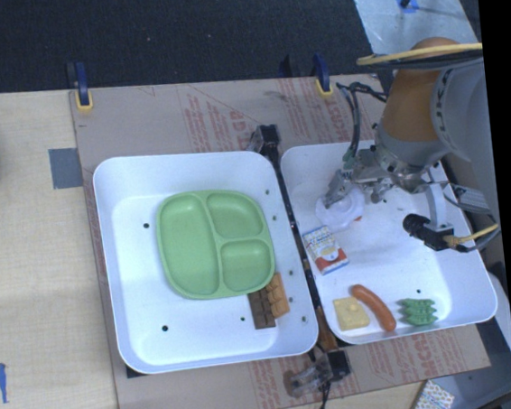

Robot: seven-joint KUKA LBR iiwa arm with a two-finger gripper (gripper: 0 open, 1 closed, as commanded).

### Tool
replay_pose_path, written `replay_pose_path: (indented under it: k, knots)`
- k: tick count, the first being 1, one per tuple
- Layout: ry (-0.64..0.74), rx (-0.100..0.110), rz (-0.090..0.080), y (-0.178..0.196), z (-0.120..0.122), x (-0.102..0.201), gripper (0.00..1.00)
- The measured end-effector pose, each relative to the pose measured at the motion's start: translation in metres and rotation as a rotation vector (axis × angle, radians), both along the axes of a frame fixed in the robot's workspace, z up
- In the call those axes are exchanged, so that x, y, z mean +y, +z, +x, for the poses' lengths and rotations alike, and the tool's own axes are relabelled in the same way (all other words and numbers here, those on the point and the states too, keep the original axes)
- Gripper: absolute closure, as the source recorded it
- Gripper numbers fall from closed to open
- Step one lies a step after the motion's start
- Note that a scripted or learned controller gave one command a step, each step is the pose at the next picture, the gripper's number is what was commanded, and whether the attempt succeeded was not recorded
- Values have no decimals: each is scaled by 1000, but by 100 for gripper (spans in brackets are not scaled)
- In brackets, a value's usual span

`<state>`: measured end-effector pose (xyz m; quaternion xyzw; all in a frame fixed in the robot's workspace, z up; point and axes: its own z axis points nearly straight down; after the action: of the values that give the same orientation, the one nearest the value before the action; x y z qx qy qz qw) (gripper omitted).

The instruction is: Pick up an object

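The gripper [344,197] hangs low over a clear cup [347,209] in the right bin [470,299], apparently lining up a grab; whether it is parted or closed cannot be told. A small carton [324,248] lies just beside the cup.

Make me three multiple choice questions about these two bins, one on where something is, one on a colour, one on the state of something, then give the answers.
1. Where does the divided plate lie?
A. In the left bin
B. In the right bin
C. On the bare bench

2. What colour is that plate?
A. Red
B. Light green
C. Blue

3. How does the sausage lie?
A. Held up by the gripper
B. On the plate
C. On the right bin's floor, beside the yellow block

Answers:
1 A, the plate sits in the middle of the left bin.
2 B, all of its compartments are pale green.
3 C, the sausage rests near the bin's front edge, between the yellow block and the green toy, far from the gripper.
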<state>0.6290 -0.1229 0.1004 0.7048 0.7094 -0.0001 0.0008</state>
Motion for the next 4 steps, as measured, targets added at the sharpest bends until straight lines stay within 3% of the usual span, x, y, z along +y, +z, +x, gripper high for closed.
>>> replay_pose_path:
  k: [1,2,3,4]
  knots:
    - [1,0,0,-8,29,-14,0]
    - [-4,8,1,-9,-8,2,0]
    - [0,-1,0,-8,29,-11,0]
    - [-4,9,1,-9,-19,3,0]
